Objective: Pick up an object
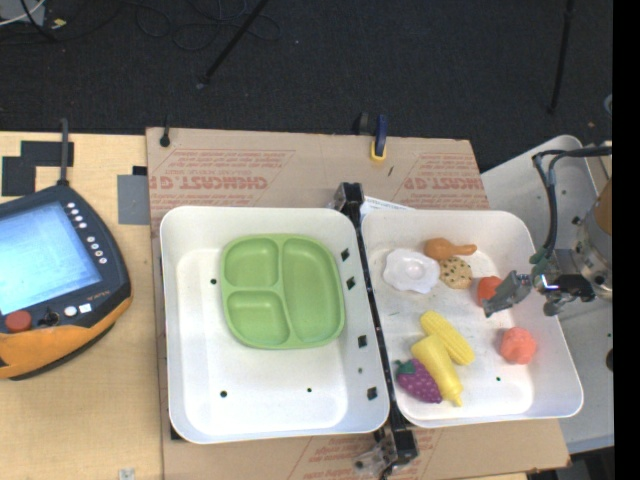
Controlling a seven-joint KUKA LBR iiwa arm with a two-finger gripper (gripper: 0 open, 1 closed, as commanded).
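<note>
The gripper [510,295] hangs over the right bin [545,388] near its 3 o'clock rim; whether it is wide or narrow I cannot tell, and nothing shows between its tips. A small red piece [487,288] sits at its 9 o'clock, partly hidden. An orange ball [518,345] lies at its 6 o'clock, corn [447,337], a banana [438,366] and grapes [419,382] toward 7. A green plate [282,291] fills the left bin [190,388].

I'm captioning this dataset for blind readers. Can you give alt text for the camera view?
The gripper hovers over the right bin, beside a small red toy among toy foods. The left bin holds a green divided plate.
</note>
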